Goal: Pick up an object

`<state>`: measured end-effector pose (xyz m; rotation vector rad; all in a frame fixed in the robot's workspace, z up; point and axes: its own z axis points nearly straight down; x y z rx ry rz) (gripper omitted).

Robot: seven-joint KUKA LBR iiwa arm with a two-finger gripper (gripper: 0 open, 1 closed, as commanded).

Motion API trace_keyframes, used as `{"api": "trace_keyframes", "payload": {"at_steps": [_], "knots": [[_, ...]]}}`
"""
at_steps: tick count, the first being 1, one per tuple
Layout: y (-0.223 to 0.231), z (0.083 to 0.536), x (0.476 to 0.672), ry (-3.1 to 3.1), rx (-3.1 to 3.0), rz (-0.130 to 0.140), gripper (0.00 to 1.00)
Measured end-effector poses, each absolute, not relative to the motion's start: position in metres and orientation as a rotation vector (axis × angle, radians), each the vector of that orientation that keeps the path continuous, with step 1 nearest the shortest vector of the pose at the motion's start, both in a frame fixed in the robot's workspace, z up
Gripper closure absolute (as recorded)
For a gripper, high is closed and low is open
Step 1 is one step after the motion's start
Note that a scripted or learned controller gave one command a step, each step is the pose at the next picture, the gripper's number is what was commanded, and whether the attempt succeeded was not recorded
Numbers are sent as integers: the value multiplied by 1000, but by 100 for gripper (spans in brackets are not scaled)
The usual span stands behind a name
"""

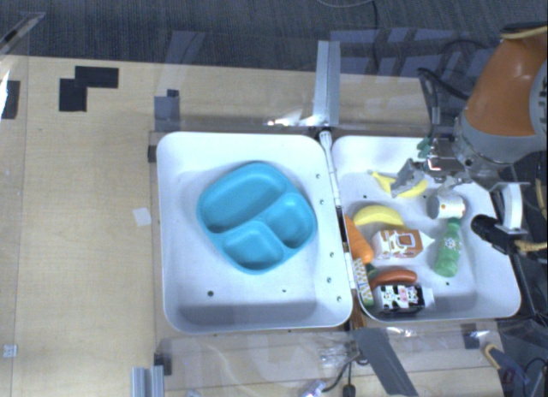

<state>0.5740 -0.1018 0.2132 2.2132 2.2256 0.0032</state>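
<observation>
Lower right of the frame: the right bin (479, 305) holds its load crowded against the near and left walls. A black-and-white printed item (401, 298) lies nearest the front rim, touching a red-and-dark item (392, 275) just behind it. An orange, carrot-like piece (360, 241) runs along the left wall. A small carton with a brown and white label (400, 243) sits mid-bin, with a yellow banana (378, 215) touching its far side. A green bottle (447, 250) lies tilted to the right of the carton; bare white floor remains to its right and in front of it.

Centre left: the left bin (184, 293) carries a blue divided plate (255, 215), tilted, with open floor on all sides of it.

Farther back in the right bin, the pincer (425, 173) hangs over a second yellow piece (399, 185) near the far wall. Whether its fingers are apart or together cannot be told; the metal parts blur together. A white cylindrical part (449, 207) sits just below it. The arm (505, 87) is cut off by the right frame edge.

The table (77, 241) extends bare to the left, with black marks (86, 85) at upper left.
</observation>
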Motion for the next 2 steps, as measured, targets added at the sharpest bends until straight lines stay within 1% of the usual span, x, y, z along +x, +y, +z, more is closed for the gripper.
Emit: {"api": "trace_keyframes", "payload": {"at_steps": [1,2], "knots": [[-116,108,633,2239,2166,27,0],[-143,100,659,2458,1910,22,0]]}}
